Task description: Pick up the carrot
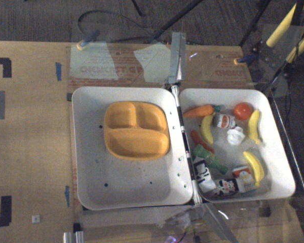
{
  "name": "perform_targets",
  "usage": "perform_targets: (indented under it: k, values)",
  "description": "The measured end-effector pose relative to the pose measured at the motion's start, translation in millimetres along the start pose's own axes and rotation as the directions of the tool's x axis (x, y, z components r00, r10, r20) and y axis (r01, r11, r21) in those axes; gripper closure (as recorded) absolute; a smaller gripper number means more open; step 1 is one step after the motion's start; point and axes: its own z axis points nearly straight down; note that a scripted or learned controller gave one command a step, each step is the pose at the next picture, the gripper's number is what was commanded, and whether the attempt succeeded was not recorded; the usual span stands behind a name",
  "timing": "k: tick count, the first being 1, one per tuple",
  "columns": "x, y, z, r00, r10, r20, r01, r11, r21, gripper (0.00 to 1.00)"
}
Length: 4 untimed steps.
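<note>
We could not tell the state of the gripper from this view. The carrot (pixel 198 111) lay at the far left corner of the right bin (pixel 281 158), close to the wall, with a banana (pixel 206 129) just beside it and a small can (pixel 224 120) near its green end. The left bin (pixel 86 151) held an orange divided plate (pixel 137 130).
</note>
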Motion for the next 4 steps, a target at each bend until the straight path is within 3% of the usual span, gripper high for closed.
perform_targets:
  k: [1,3,4]
  values:
    - [-43.7,-10.7,57.4,0.872,-0.489,0.0,0.489,0.872,0.005,1.0]
    - [-41.9,-10.0,36.4,0.871,-0.49,0.001,0.49,0.871,-0.001,1.0]
    - [-19.2,-14.7,52.5,1.0,0.005,0.0,-0.005,1.0,0.0,1.0]
